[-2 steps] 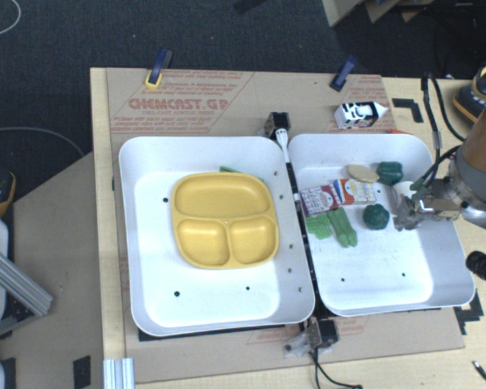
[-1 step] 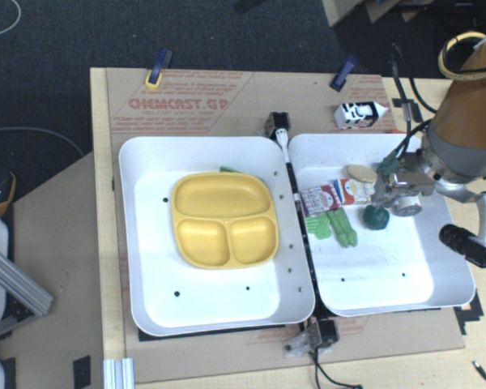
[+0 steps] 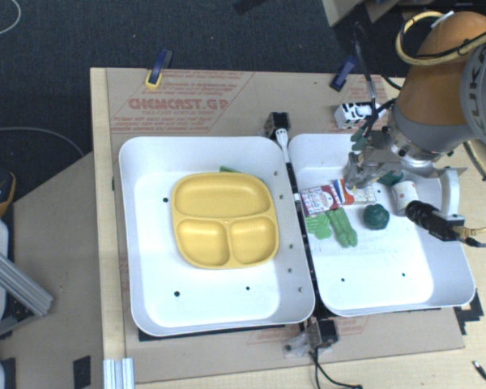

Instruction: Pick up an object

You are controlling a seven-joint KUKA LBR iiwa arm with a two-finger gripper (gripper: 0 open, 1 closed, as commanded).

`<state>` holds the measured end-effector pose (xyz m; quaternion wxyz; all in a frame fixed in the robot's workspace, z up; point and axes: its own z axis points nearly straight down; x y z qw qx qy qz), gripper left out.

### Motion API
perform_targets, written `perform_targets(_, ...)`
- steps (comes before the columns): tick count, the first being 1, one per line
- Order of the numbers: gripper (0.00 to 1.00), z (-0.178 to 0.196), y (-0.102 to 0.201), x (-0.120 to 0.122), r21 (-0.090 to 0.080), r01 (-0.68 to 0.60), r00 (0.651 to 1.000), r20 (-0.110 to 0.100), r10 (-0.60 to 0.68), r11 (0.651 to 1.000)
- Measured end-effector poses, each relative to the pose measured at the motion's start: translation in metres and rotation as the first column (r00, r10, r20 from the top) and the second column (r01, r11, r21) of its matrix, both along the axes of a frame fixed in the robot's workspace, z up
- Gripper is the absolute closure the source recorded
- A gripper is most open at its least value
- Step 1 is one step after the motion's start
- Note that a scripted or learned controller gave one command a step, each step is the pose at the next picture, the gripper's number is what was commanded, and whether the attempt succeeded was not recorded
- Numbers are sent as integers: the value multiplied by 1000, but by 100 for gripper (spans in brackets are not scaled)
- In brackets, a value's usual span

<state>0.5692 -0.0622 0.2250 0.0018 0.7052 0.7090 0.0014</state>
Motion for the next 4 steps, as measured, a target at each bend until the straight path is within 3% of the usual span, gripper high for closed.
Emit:
perform_targets(1,100,9,47,26,1,0,1000,0,0,1000)
perform_targets(2,100,4,67,36,0,3,1000,-1,-3,1000)
perform_targets(3,100,-8,68,40,0,4,1000,-7,-4,1000)
perform_targets(4,100,11,62,42,0,5,1000,0,-5,1000)
